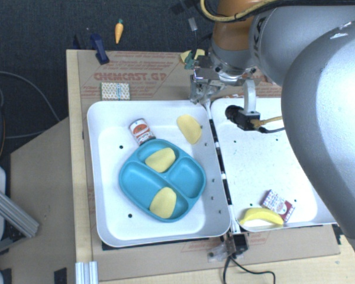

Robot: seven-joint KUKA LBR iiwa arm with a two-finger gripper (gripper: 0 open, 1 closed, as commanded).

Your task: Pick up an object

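The gripper (pixel 206 93) is hovering at the far edge of the left bin (pixel 100 158), near the divider; its grip state cannot be told. Nothing is showing in its hold. A yellow piece (pixel 189 128) is lying just beside it, ungrasped. Pickup is judged not yet done.

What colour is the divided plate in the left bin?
The divided plate is light blue; the camera view shows it clearly, with pale yellow pieces in two compartments.

I log: blue tray (pixel 136 185), glossy smooth plastic; white bins (pixel 100 158), matt plastic; counter (pixel 148 70), rough printed cardboard; arm (pixel 319 99), smooth satin grey shell; banana (pixel 261 217), glossy plastic.
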